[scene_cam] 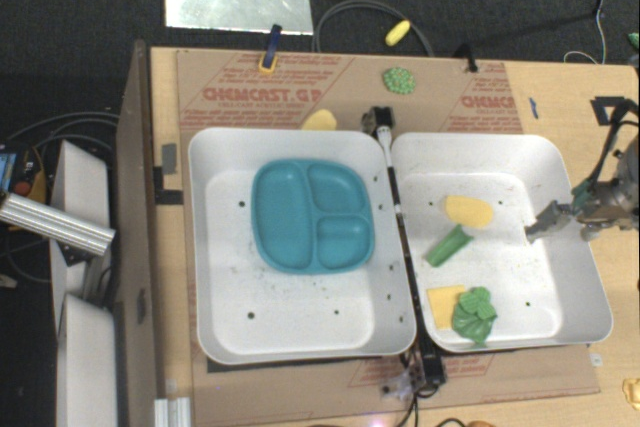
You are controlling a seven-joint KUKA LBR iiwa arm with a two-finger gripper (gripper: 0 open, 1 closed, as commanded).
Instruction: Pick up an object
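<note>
Green stick-shaped piece lies mid right bin, looks light, stiff plastic; grab across its narrow middle. Yellow oval touches its far end. Gripper near right wall, finger state unclear.

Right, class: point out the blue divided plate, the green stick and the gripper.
blue divided plate [312,215], camera view, on the ridge between its compartments.
green stick [448,246], camera view, mid-length of the stick.
gripper [540,223], camera view, at its tip over the right bin.
</note>
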